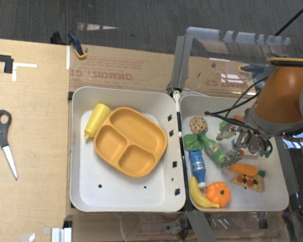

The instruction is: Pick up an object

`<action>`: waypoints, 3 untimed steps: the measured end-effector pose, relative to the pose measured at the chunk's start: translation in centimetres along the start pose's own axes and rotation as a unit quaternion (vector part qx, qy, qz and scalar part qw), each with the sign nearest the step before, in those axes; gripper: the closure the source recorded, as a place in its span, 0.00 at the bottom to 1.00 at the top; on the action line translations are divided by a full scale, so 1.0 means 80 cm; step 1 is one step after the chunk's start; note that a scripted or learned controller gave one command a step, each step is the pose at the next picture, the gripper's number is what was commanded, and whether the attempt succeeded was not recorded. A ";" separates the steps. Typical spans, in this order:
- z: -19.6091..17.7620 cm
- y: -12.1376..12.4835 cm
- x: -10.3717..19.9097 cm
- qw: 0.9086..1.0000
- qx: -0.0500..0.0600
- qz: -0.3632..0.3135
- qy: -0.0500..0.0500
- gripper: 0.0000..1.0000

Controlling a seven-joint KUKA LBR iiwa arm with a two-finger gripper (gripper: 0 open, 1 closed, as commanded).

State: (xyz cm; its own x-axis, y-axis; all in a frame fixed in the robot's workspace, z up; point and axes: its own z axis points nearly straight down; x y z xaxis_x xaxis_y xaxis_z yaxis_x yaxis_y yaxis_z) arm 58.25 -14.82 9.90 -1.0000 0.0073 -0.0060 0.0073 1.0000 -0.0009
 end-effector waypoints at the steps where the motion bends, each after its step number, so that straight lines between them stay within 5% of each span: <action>1: 0.009 0.061 0.005 1.000 -0.001 -0.018 0.002 0.00; 2: -0.004 0.061 0.003 1.000 0.000 -0.018 0.000 1.00; 3: -0.044 0.004 -0.007 0.986 0.000 -0.164 0.000 1.00</action>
State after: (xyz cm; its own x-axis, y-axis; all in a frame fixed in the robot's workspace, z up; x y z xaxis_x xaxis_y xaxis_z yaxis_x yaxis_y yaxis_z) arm 58.76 -14.49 13.45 -0.9487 -0.3162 -0.0053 -0.3162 0.9487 -0.0021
